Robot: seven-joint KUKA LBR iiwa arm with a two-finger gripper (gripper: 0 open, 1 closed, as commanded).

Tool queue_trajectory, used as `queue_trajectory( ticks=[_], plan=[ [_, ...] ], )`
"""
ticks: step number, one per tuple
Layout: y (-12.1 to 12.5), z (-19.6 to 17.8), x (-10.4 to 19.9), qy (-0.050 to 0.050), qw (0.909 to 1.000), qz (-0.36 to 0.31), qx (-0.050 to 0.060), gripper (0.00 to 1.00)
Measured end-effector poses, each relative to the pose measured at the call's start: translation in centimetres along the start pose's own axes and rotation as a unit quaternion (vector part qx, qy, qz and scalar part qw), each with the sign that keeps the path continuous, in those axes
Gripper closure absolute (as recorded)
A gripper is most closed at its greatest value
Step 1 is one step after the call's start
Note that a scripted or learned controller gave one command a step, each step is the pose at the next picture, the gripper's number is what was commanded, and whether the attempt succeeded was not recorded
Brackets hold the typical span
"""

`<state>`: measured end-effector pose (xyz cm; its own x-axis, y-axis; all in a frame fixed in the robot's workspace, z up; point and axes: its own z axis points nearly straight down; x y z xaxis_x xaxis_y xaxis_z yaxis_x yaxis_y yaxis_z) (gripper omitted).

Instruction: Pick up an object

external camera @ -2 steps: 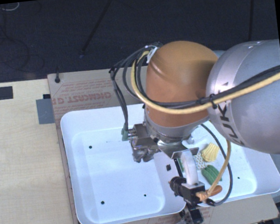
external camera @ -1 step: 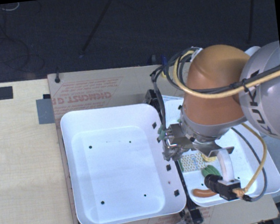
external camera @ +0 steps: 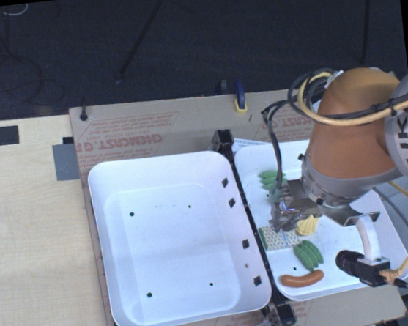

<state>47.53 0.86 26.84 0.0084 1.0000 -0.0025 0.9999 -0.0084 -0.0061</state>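
Note:
My gripper point(external camera: 287, 213) hangs low in the right bin point(external camera: 337, 286), under the orange wrist band. Right beside it lies a yellow item point(external camera: 308, 224), partly hidden by the wrist. A small checkered pad point(external camera: 275, 239) lies just below the gripper. A green leafy piece point(external camera: 269, 178) sits further back in the bin. Toward the front lie a dark green vegetable point(external camera: 308, 254) and a red-orange sausage point(external camera: 301, 279). Nothing can be seen held in the gripper.
The left bin point(external camera: 106, 207) stands alongside, with a black divider point(external camera: 245, 220) between the two bins. Cardboard point(external camera: 148, 128) underlies both bins. The arm's bulk covers the right bin's back right part.

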Motion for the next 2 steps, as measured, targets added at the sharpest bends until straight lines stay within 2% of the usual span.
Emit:
queue_trajectory(
  ticks=[1, 2],
  plan=[
    [1.1, -14.3, 5.2, 0.003, 0.9999, -0.007, -0.01, 1.0],
    [-0.3, -12.8, 13.8, 0.001, 1.0, -0.009, 0.0, 1.0]
  ],
)
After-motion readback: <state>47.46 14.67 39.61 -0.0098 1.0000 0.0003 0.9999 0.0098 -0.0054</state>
